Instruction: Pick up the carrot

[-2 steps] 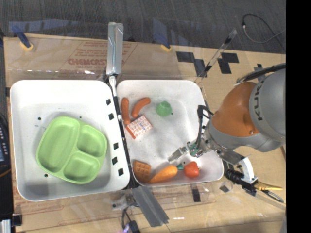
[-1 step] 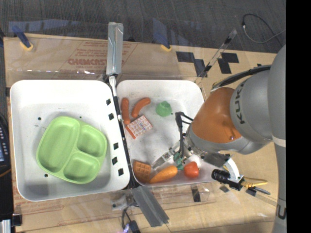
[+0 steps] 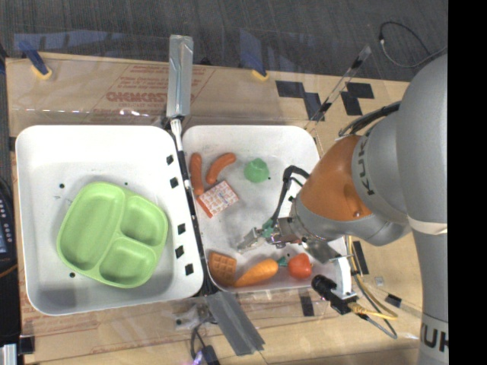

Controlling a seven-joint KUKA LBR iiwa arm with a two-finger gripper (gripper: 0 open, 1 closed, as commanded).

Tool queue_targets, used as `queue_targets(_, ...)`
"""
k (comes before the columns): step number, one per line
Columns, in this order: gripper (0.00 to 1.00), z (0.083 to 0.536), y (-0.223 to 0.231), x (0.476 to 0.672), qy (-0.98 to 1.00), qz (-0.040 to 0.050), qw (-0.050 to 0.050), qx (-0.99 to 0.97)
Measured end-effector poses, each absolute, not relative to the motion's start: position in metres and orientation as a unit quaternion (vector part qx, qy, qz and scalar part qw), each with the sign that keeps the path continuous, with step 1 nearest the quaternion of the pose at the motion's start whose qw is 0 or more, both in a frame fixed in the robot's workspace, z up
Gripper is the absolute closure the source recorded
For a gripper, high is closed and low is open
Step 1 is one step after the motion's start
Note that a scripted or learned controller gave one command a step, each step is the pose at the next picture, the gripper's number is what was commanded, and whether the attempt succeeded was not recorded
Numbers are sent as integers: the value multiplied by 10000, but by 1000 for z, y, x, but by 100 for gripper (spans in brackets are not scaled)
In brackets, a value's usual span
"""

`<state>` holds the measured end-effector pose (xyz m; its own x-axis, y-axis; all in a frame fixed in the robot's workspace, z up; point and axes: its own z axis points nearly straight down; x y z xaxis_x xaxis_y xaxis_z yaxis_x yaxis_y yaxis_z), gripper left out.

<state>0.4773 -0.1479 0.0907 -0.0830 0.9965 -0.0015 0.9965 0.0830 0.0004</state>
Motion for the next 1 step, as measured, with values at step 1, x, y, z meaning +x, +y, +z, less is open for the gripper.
queue_targets(1,0,146,-138,476,7725,-17,-29,6350)
